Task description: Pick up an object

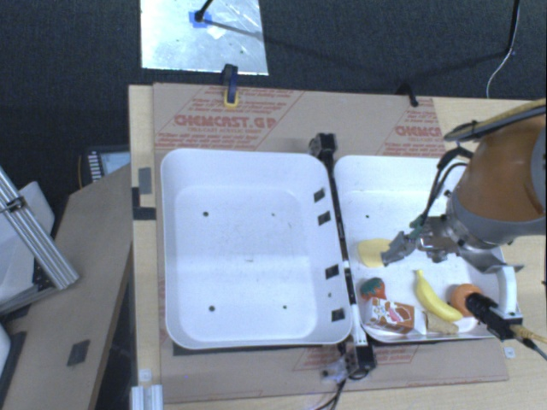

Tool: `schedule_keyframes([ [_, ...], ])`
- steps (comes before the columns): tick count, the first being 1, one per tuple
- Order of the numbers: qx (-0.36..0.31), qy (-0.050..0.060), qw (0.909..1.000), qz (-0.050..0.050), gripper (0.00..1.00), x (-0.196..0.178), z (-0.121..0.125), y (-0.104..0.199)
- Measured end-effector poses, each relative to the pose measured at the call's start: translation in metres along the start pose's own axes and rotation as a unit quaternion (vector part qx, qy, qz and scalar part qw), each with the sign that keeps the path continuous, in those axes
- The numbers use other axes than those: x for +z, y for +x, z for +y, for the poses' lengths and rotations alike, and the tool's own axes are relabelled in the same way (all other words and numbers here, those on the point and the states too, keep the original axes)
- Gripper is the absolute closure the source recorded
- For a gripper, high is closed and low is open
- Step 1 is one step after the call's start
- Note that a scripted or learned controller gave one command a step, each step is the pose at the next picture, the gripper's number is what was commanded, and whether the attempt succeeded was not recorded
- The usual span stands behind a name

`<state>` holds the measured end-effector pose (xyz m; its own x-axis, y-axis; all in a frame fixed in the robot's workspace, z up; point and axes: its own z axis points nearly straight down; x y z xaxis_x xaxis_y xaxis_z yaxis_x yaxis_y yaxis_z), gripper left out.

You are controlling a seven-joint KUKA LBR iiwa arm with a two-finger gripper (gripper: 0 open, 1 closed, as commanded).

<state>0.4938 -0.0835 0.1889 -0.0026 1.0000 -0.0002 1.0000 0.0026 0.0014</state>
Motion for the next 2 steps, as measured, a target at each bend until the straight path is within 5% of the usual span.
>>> schedule_keyframes([
  [1,-0.002,-0.004,1.0000,-0.001,0.00,0.045,0.105,-0.031],
  [2,-0.001,-0.002,1.0000,-0.001,0.00,0.106,0.154,-0.061],
])
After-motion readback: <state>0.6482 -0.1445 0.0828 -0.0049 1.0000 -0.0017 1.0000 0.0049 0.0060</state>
